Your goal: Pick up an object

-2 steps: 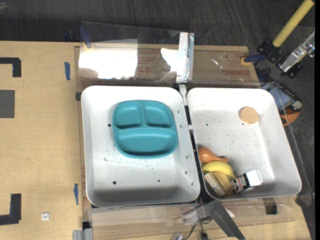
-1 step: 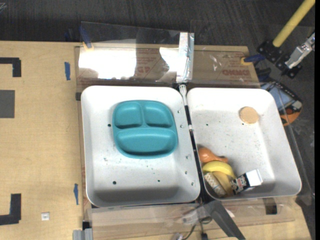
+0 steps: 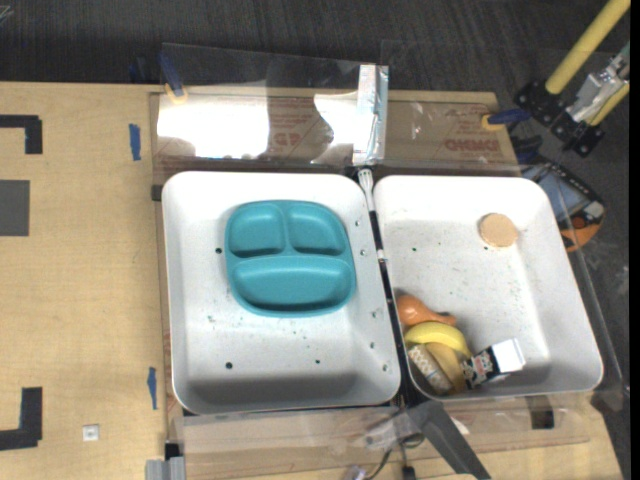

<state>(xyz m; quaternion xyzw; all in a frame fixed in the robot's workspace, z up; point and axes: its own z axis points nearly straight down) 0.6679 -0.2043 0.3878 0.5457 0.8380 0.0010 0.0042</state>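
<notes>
In the left bin [image 3: 190,298] lies a teal divided plate [image 3: 290,258], a little behind the bin's middle. The right bin [image 3: 540,298] holds a round tan disc [image 3: 498,230] near its back right. A cluster sits at its front left corner: an orange piece [image 3: 413,310], a yellow banana [image 3: 440,340], a speckled brown item [image 3: 430,368] and a small white box with a coloured label [image 3: 498,360]. These lie touching one another against the front wall.
A clear plastic sheet with a taped edge [image 3: 370,108] stands behind the bins. A yellow pole with black clamps [image 3: 585,58] sits at the back right. The wooden bench [image 3: 70,268] with black tape marks stretches to the left.
</notes>
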